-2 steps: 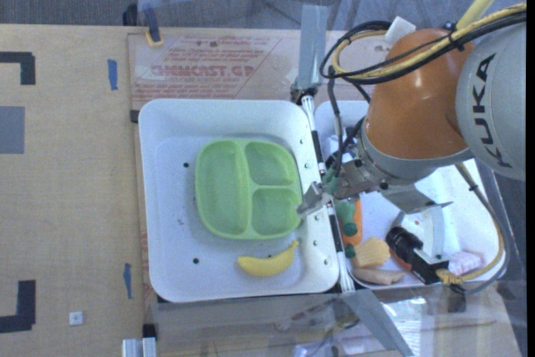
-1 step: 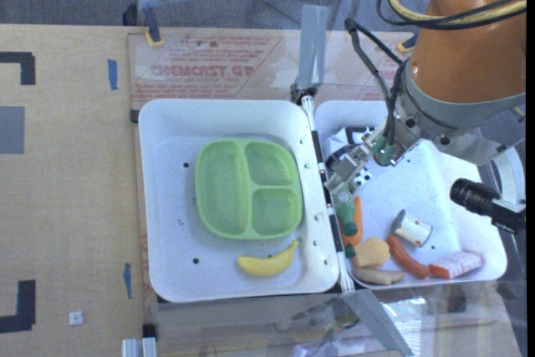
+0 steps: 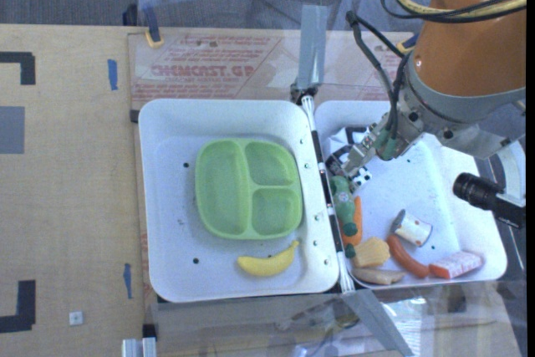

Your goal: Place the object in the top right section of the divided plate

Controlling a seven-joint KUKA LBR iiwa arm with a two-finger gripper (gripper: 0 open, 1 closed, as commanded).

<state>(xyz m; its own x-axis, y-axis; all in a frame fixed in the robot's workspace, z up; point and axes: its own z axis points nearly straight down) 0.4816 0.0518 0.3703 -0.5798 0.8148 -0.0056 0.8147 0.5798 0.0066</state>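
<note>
The divided plate [image 3: 248, 188] is light green, oval, with one long section on its left side and two smaller sections on its right; it lies flat in the middle of the left bin [image 3: 159, 180]; all three sections show only the green surface. Just below the plate, near the front wall of the same bin, a yellow banana [image 3: 269, 261] lies on its side, close to the plate but apart from it.

In the right bin [image 3: 468, 205], along its left wall, I see a green and orange toy like a carrot [image 3: 349, 213] beside that wall; below it sit a yellow-orange piece [image 3: 372, 251] and a pale tan one [image 3: 378, 276]; more to the right there are a small white cylinder [image 3: 411, 227], a red sausage shape [image 3: 408, 257] and a pink block [image 3: 456, 264].

My gripper [image 3: 358, 159] hangs over the upper left part of the right bin, near a small black and white object [image 3: 360, 176], above the carrot toy; if it touches anything I cannot tell; the shapes there are dark and mixed. If it is released or clenched I cannot tell, and I see nothing clearly grasped in it; my arm [image 3: 472, 21], with its orange band, comes in from the upper right.
</note>
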